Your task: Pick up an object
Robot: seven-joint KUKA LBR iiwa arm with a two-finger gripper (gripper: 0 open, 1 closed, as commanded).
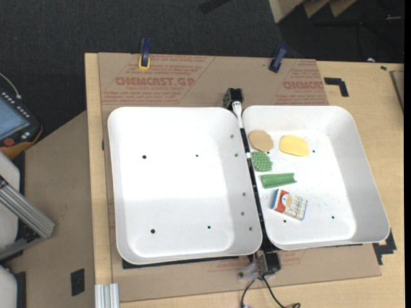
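White right bin (359,172) holds five small objects (280,169).

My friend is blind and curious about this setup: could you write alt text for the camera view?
Two shallow white bins sit side by side on a brown board; the right bin holds five small things near its left wall: a tan disc, a yellow piece, a green dotted piece, a green bar and a small printed packet.

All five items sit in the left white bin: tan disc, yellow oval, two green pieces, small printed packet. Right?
Wrong bin. The camera view shows the tan disc, yellow oval, two green pieces and small printed packet in the right white bin.
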